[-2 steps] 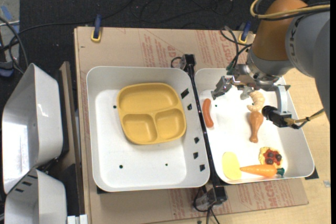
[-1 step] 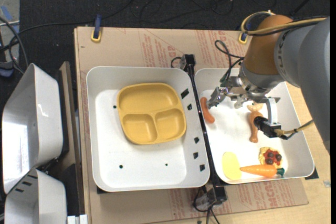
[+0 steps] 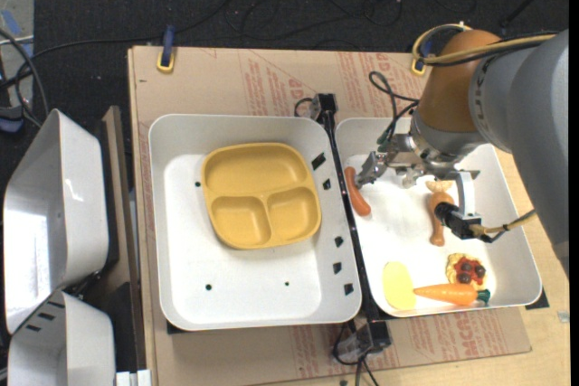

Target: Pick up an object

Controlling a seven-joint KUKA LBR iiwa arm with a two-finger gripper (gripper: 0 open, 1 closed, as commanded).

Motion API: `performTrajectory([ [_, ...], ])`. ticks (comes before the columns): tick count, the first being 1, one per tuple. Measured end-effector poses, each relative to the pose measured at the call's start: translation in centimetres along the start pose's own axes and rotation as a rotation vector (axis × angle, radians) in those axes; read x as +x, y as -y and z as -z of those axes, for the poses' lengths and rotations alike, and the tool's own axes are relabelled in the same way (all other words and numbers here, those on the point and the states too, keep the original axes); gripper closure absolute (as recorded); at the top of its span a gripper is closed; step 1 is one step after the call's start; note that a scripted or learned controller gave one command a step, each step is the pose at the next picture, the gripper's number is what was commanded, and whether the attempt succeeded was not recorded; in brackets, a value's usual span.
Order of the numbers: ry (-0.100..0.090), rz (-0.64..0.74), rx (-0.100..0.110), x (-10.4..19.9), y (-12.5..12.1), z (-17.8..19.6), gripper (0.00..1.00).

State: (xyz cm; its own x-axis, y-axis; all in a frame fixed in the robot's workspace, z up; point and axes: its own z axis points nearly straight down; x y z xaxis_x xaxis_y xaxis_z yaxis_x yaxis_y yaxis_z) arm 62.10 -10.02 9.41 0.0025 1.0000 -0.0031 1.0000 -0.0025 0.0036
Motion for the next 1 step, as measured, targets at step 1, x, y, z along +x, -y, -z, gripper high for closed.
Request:
performTrajectory([
  [1, -0.001, 0.000, 0.000, 0.09, -0.01, 0.99, 1.00],
])
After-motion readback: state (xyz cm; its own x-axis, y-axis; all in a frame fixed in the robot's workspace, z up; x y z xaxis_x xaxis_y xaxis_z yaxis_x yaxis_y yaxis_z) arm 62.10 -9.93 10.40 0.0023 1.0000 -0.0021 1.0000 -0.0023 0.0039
